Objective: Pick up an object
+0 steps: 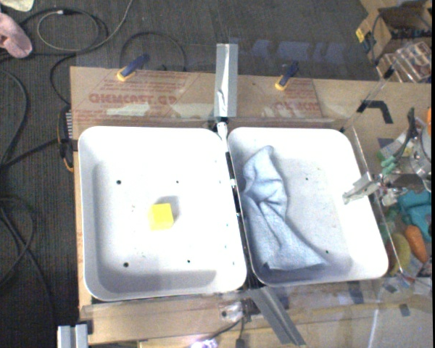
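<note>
Gripper (362,188) sits at right bin's (348,143) 3 o'clock rim, fingers unreadable, can't tell. Cloth (275,216) lies crumpled at that bin's 8 o'clock; yellow block (162,216) sits mid left bin (101,143). Both untouched.

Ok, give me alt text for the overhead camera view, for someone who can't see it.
Two shallow white bins sit side by side on a bench: the left bin holds a small yellow block, the right bin a crumpled pale blue cloth. A metal gripper hangs at the right bin's right rim.
</note>
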Motion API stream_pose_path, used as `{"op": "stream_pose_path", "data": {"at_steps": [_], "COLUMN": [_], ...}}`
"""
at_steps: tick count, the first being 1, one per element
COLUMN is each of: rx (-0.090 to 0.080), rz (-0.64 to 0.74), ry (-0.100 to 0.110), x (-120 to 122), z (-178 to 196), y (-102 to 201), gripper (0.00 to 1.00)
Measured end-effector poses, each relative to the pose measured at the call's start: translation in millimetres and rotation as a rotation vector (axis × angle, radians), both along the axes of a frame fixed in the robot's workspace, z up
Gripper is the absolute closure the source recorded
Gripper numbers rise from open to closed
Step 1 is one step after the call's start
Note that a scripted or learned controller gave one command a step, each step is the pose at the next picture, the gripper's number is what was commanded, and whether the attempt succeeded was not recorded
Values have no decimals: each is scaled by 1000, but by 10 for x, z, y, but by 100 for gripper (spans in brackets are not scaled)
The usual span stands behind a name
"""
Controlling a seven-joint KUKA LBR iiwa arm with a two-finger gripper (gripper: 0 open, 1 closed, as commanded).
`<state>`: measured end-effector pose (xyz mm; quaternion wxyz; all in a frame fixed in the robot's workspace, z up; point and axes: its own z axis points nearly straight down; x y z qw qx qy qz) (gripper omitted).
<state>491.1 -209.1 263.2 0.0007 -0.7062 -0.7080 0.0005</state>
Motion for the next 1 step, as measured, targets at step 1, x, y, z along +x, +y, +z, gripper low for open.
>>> {"op": "stream_pose_path", "data": {"at_steps": [1], "rx": [0], "rz": [35], "ry": [-1], "x": [617], "z": [40], "y": [981], "gripper": [0]}}
